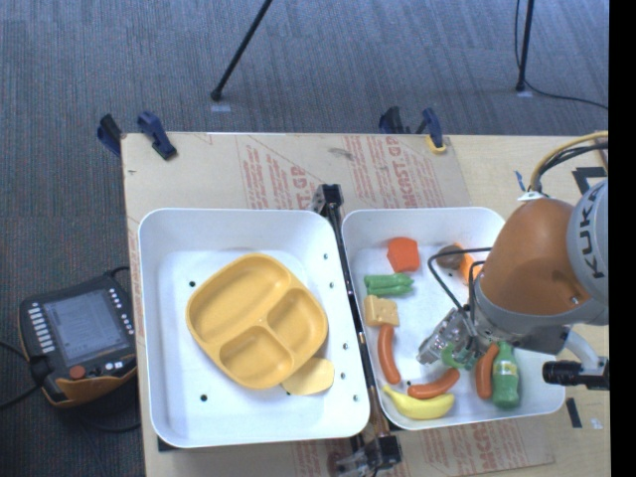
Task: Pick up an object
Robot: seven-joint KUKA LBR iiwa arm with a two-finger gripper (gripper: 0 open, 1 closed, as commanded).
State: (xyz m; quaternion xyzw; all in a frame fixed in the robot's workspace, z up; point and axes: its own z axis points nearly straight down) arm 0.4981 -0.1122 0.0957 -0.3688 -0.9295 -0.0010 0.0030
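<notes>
Down in the right bin (477, 217), the claw (449, 342) hangs low over a cluster of toy food, and how it stands, wide or closed, cannot be told from this angle. Just below it lies a curved red sausage (434, 386), with a banana (421, 403) touching along the bin's near wall. Beside the claw on the right stand a short orange sausage (485, 372) and a green bottle (506, 378). To its left lie a long red sausage (388, 354), a yellow cheese block (381, 312), green beans (389, 284) and an orange-red piece (402, 253). The grey arm with its orange band (532, 261) covers the bin's right side. In the left bin (159, 266) a yellow divided plate (256, 318) rests, on the counter (248, 162).
</notes>
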